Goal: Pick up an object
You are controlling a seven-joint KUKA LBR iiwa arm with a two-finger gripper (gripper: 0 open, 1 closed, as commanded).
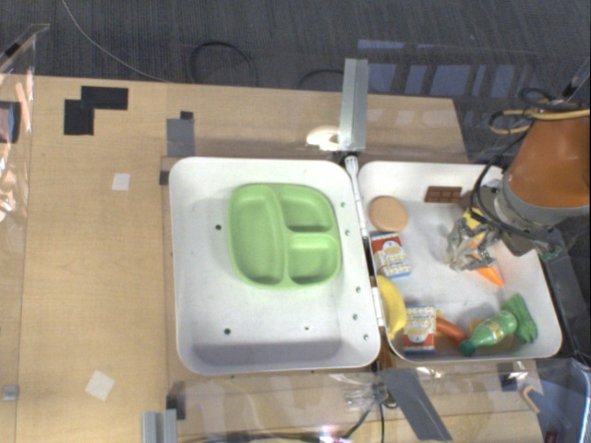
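Gripper (468, 250) hung low in the right bin (434, 175), its tips touching or just above an orange carrot (490, 271); whether it pinched anything I could not tell. Nothing looked lifted yet. Bottle (499, 326), banana (391, 305) and cartons lay nearby; a green tray (282, 234) sat in the left bin.

The gripper (469, 247) partly hides an orange carrot-like item (490, 272); its finger positions are unclear.
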